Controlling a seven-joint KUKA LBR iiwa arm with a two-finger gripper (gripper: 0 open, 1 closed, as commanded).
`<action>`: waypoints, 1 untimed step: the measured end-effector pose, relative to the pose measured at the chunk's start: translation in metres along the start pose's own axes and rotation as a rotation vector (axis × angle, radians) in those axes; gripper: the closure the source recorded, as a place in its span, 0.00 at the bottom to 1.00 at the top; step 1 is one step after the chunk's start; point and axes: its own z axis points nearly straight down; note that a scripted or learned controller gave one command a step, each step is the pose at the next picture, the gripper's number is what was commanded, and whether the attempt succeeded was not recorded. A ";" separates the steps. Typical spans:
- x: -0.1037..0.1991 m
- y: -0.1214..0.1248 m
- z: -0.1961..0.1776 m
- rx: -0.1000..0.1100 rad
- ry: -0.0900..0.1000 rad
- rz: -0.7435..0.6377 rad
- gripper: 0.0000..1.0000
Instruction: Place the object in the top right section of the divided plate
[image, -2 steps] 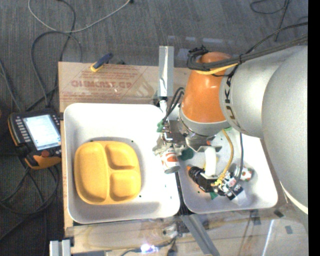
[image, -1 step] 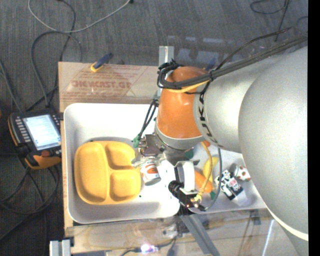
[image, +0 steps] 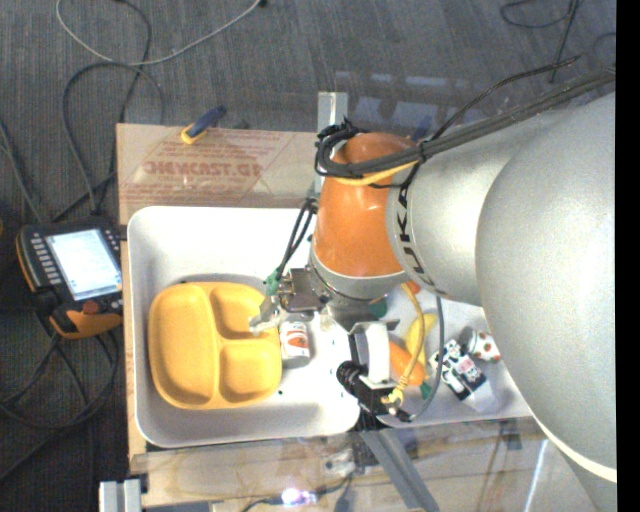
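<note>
White bin: one yellow divided plate, one small bottle beside it.

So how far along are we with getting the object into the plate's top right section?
Nothing looks placed yet: the yellow divided plate in the left bin has nothing visible in its sections. In hand: the arm's wrist hangs at the plate's right edge, with a small white and orange object beside the rim, on the bin floor or just above it. Whether it is gripped is unclear. Left: move it over the top right section and release.
</note>
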 end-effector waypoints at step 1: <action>0.000 -0.001 -0.007 0.006 0.000 -0.002 1.00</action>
